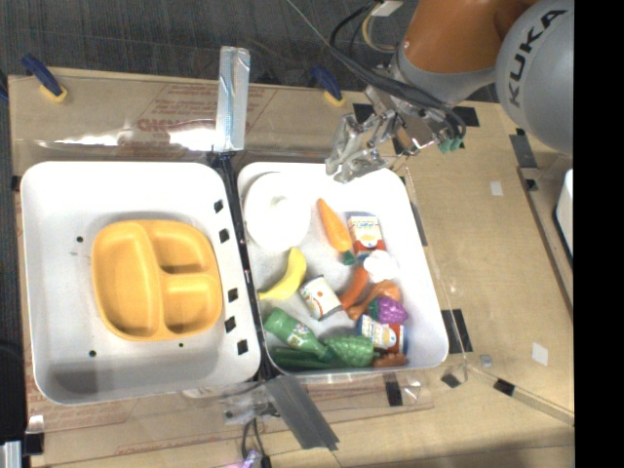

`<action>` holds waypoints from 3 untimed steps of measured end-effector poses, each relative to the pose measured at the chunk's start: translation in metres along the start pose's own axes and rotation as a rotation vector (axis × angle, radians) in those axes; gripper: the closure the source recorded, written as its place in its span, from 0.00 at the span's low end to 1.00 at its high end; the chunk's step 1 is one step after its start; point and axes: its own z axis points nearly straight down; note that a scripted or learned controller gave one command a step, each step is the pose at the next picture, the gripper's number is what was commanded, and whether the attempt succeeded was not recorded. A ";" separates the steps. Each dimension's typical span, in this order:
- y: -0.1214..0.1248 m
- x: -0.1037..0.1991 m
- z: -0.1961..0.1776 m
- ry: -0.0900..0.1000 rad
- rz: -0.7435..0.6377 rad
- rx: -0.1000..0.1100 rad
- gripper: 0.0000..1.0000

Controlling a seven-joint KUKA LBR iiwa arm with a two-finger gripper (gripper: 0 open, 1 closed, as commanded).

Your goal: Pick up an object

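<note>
Bench [487, 261] | right bin [419, 252]: carrot [332, 224], banana [284, 276], white bowl [274, 210] | tool [353, 156] above rim, spread, empty

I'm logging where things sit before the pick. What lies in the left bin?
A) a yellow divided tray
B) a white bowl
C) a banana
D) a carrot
A: the yellow divided tray lies alone in the left bin, while the banana, carrot and white bowl all sit in the right bin.
</note>
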 end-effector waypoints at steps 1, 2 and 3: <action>0.000 -0.001 -0.012 -0.005 -0.002 0.004 1.00; -0.003 0.014 0.005 0.002 -0.218 -0.001 1.00; -0.024 0.011 -0.010 -0.002 0.161 0.003 1.00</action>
